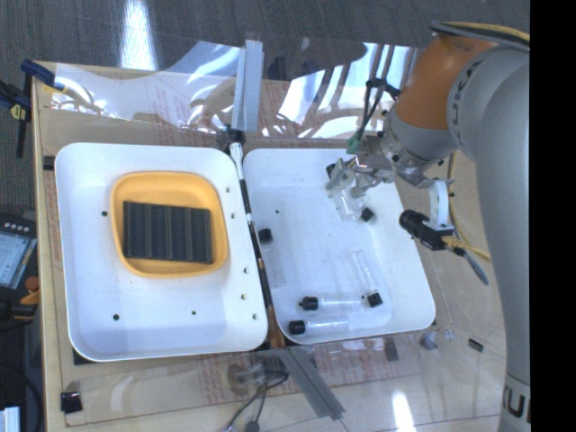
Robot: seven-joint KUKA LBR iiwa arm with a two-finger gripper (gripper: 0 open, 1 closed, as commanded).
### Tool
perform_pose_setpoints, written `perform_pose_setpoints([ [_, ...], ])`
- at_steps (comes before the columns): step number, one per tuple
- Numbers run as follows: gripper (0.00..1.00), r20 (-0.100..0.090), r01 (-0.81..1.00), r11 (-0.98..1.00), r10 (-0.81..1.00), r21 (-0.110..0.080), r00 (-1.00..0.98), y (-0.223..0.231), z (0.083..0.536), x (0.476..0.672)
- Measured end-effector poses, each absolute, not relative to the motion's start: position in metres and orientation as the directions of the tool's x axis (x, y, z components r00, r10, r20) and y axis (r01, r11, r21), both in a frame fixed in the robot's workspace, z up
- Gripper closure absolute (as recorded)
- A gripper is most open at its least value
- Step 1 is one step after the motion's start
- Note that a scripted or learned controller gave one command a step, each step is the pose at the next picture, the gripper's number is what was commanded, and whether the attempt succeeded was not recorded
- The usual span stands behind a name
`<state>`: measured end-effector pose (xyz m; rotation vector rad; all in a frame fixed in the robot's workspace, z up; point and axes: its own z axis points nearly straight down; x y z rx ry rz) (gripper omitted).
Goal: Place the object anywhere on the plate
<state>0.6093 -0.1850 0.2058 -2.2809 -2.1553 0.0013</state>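
Observation:
The yellow plate [167, 190] with a dark ridged centre lies in the left white bin [85, 313]. Several clear tubes with black caps lie in the right bin [297, 187]. One tube [338, 305] stretches along the front between two black caps, and another [317, 328] lies by the front rim. A third clear tube [361, 265] rests mid-bin. My gripper [346, 183] hangs over the far part of the right bin. A clear tube [347, 206] with a black cap [366, 214] sits just below it; whether it is held is unclear.
A single small black cap [265, 235] lies near the right bin's left wall. Crinkled clear plastic sheeting [180, 79] covers the bench behind both bins. The divider between the bins [250, 241] runs front to back.

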Motion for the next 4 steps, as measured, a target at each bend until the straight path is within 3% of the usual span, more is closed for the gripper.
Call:
perform_pose_setpoints([
  [1, 1.00, 0.001, 1.000, 0.031, 1.000, -0.006, -0.031, -0.125, 0.183, 0.538],
  [2, 1.00, 0.001, 0.990, 0.140, 0.990, -0.002, -0.140, -0.064, 0.192, 0.576],
  [3, 1.00, 0.000, 0.973, 0.233, 0.973, -0.001, -0.233, -0.023, 0.192, 0.595],
  [4, 0.00, 0.000, 0.973, 0.233, 0.973, -0.001, -0.233, -0.023, 0.192, 0.595],
])
